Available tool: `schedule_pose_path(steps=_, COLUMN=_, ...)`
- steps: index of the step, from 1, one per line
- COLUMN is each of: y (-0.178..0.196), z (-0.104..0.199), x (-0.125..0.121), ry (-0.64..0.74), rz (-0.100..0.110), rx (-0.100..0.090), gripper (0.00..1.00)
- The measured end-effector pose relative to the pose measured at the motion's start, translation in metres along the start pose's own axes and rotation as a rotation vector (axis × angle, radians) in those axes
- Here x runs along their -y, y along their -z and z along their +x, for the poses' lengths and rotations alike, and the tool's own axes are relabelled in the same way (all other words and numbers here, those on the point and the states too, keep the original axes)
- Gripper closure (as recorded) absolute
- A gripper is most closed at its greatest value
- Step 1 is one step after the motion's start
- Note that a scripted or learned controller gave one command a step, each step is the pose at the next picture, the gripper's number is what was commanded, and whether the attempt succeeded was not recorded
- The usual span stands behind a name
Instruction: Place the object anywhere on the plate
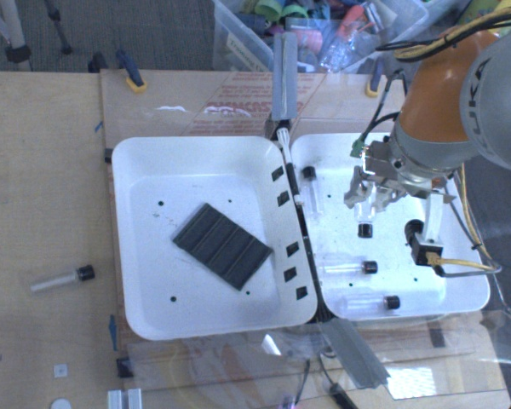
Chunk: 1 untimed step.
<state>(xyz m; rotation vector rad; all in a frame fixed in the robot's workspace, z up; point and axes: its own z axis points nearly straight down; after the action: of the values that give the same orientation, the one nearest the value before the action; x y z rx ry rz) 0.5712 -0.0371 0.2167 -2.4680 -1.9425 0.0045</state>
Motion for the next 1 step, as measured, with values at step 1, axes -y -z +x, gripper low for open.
schedule_pose_path(steps=1, y=-0.033, z=0.0786, x=-0.0059, ry=-0.269, rz=-0.001, rx=-0.001, gripper=1.0)
